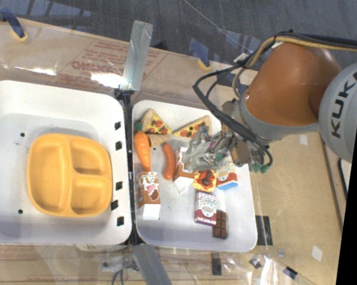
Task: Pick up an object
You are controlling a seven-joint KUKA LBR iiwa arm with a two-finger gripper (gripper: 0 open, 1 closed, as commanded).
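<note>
Grey metal pincer (198,153) low in the right white bin (245,228), fingers' state not possible to tell, beside the orange toy sausage (169,160), yellow divided plastic plate (69,174) in the left white bin (6,101).

Toy foods crowd the right bin (245,227): carrot (142,150), sausage (169,161), pizza slices (156,124), cartons (206,208).

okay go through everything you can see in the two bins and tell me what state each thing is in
end effector: low in the right bin, over the toys
yellow plate: right way up in the left bin, nothing on it
carrot: lying flat
sausage: lying flat
chocolate bar: lying flat
pizza slice: lying flat, topping up
</note>
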